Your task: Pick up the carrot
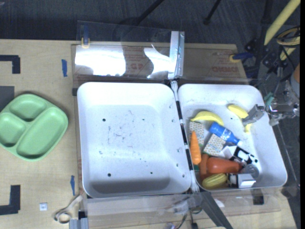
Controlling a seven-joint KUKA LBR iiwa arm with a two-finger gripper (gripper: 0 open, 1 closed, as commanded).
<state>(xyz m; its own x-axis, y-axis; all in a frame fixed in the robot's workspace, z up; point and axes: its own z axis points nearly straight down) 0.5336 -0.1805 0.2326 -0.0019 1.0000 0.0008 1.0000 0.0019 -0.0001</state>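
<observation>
Two white bins: left bin (126, 137), right bin (267, 142). One carrot (195, 148) at 9 o'clock in right bin, against the divider. Two bananas (208, 116), one blue bottle (223, 132), one green tray (32, 126). Gripper (275, 109) at 3 o'clock; grip state undeterminable.

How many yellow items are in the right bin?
3: a yellow banana left of the blue bottle, a smaller yellow piece near the back wall, and a yellow lemon-like fruit at the front. Clutter may hide more.
</observation>
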